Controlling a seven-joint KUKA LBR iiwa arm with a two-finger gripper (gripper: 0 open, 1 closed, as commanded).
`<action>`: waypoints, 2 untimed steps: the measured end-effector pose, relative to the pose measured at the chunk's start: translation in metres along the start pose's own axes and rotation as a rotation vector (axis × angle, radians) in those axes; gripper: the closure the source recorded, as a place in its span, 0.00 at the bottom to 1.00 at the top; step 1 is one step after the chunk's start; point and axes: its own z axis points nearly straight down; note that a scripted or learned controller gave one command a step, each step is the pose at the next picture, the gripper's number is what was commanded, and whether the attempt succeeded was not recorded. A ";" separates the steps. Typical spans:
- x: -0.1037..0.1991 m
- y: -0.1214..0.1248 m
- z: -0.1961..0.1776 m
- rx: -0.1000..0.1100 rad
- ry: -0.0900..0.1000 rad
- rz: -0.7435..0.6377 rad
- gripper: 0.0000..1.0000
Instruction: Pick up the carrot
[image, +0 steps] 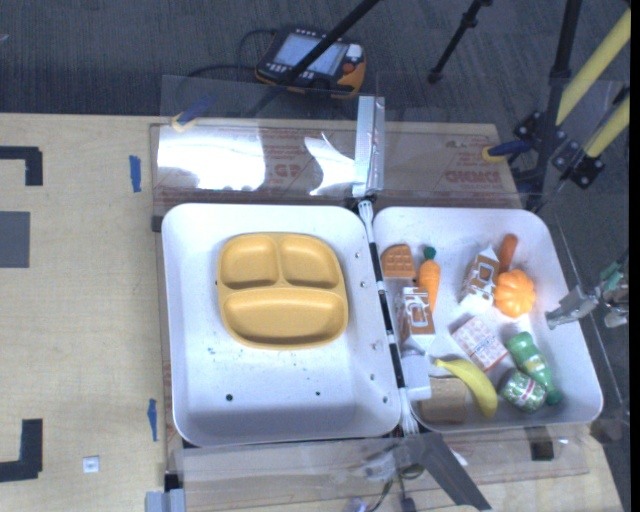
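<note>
The carrot (430, 277) is found in the right bin (565, 262), in its far-left part, just right of a waffle-patterned brown piece (397, 261). Its long axis runs far to near, the green top pointed far and the orange tip near, where a small carton (418, 310) is met. A second orange item (508, 248) at the far side is partly hidden behind a box (482, 275) and cannot be identified. The gripper (590, 304) is seen at the bin's right rim, largely cut off; whether the jaws are open or closed cannot be told. A yellow divided plate (283, 289) is held in the left bin (190, 330).
</note>
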 end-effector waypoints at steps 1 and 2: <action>0.050 0.050 0.098 -0.002 -0.001 -0.101 0.00; 0.029 0.121 0.152 -0.007 -0.004 0.022 0.00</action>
